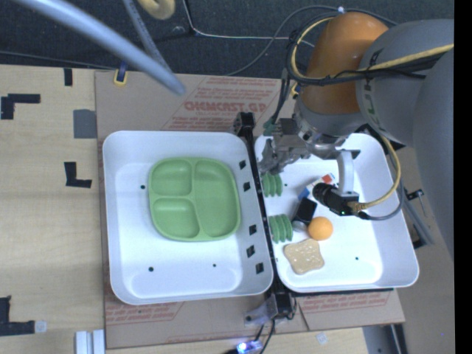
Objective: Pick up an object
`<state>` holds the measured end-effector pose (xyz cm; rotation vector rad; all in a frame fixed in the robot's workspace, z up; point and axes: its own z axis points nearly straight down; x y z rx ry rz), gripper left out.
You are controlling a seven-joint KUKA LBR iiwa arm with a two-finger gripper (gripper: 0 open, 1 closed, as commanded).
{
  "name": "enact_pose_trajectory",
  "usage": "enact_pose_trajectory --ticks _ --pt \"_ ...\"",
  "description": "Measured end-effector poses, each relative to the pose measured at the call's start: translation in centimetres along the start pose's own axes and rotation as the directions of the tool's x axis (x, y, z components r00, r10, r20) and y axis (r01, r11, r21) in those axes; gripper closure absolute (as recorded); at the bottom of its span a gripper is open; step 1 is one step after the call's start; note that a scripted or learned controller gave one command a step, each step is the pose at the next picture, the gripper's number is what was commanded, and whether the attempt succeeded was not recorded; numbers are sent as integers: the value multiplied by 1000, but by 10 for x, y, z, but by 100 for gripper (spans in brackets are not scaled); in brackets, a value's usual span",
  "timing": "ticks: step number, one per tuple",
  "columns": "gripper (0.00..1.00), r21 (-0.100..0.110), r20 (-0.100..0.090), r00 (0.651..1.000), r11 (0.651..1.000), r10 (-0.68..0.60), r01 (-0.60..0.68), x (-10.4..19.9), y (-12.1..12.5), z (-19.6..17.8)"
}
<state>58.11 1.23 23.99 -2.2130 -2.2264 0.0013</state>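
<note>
The green ridged toy (272, 185) is judged light, stiff, best pinched crosswise; how wide the claw (275, 161) is set cannot be told.

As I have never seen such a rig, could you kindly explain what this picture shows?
One camera, fixed above the bench, looks down at a slant. The grey machine with the orange band is a robot arm, reaching in from the right; its gripper hangs over the right white bin, just above a green ridged piece. That bin also holds a second green ridged piece, a small dark block, an orange ball and a tan toast-like slice. The left white bin holds a green divided plate. Whether the gripper holds anything cannot be told here.
</note>
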Motion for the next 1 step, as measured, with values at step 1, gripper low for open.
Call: enact_pose_trajectory --ticks 1 --pt "100 0 1 1000 1000 0 0 58 -11 2"
